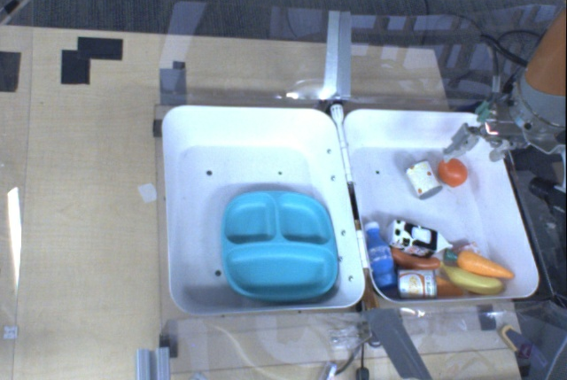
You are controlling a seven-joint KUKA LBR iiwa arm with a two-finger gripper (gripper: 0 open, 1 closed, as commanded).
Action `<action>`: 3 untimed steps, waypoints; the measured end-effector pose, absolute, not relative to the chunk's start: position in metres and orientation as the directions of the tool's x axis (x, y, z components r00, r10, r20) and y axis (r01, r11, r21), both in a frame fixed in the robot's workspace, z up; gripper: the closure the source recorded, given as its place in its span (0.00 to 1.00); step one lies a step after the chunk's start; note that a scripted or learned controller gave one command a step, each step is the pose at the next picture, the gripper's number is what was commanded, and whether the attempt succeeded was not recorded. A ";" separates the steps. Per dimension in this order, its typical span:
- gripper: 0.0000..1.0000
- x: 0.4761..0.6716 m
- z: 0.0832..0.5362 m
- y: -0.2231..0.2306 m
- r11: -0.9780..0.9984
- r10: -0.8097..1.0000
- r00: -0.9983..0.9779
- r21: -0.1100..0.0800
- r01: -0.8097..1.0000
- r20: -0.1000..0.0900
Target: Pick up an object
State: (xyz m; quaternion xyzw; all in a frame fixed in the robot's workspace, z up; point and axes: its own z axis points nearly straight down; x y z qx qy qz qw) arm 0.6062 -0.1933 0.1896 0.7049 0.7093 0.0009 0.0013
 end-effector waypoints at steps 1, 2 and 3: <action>0.00 0.595 0.095 -0.144 -0.071 0.997 0.071 0.003 0.997 0.000; 1.00 0.597 0.107 -0.143 -0.069 0.998 0.069 0.008 0.998 0.000; 1.00 0.638 0.307 -0.087 0.292 0.957 -0.292 0.007 0.957 -0.003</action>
